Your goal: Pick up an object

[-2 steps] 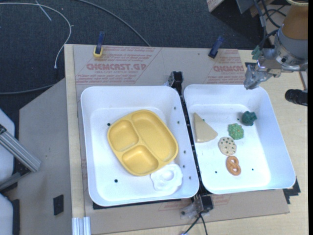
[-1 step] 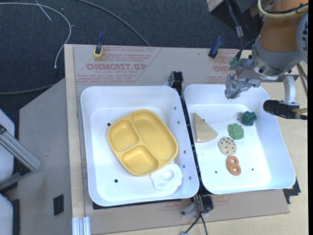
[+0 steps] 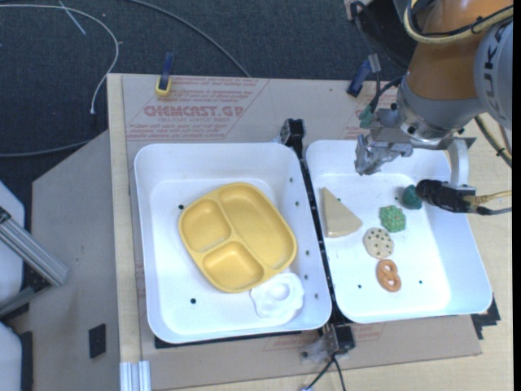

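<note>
We see a yellow tray [image 3: 237, 236] and a white fried egg [image 3: 277, 295] in one white bin [image 3: 155, 218]; beside them, a beige wedge [image 3: 338, 216], green broccoli [image 3: 392, 217], a speckled cookie [image 3: 378, 241] and an orange-brown pretzel [image 3: 389, 275].

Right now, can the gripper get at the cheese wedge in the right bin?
Probably yes. The gripper hangs above the right bin, near its back edge. The cheese wedge lies just in front of it, with nothing on top and the cookie apart from it.

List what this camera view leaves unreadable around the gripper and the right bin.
- gripper: finger state, too small and blurred in the camera view.
- dark green item: identity unclear, partly behind the black fixture.
- right bin: far rim hidden by the arm.
</note>
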`<move>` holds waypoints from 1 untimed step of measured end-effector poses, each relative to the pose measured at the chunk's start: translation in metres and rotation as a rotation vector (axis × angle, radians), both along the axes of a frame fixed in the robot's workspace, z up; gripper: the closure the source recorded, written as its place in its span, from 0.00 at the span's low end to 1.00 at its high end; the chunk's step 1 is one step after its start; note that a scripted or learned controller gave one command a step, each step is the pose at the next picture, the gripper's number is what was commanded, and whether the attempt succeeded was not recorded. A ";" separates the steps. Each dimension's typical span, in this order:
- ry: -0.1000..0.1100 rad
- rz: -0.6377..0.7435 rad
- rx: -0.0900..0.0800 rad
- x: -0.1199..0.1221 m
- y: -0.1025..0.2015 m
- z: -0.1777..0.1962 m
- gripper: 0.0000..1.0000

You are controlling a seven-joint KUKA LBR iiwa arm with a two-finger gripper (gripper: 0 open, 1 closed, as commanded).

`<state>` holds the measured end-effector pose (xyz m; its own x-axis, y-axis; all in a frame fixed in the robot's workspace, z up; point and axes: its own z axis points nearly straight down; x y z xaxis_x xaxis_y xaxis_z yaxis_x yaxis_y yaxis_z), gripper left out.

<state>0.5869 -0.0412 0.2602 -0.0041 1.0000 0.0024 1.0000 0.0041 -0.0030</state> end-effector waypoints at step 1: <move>0.001 0.002 0.001 -0.021 0.060 -0.008 1.00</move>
<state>0.5663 0.0191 0.2517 -0.0063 1.0000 0.0034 1.0000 0.0063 -0.0043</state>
